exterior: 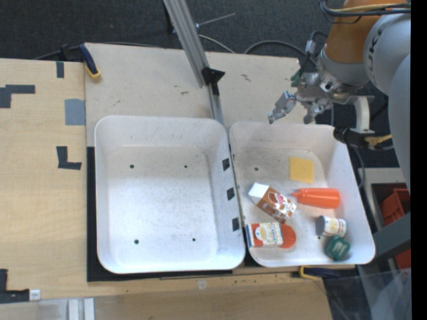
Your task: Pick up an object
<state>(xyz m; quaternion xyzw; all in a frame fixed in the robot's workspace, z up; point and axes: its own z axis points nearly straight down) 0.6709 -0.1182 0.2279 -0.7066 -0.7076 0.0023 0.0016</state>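
My gripper (pixel 297 109), fingers apart and empty, hangs above the right bin's (pixel 352 179) far rim; the yellow block (pixel 301 170) lies just below it.

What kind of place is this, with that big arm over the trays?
Probably a robotics lab test bench. A grey robot arm with an orange band hangs its two-finger gripper above two shallow white plastic bins, cables trail behind, and grey tape marks dot the plywood bench.

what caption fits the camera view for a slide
End effector above the right bin holding a yellow sponge, orange bottle and cartons.
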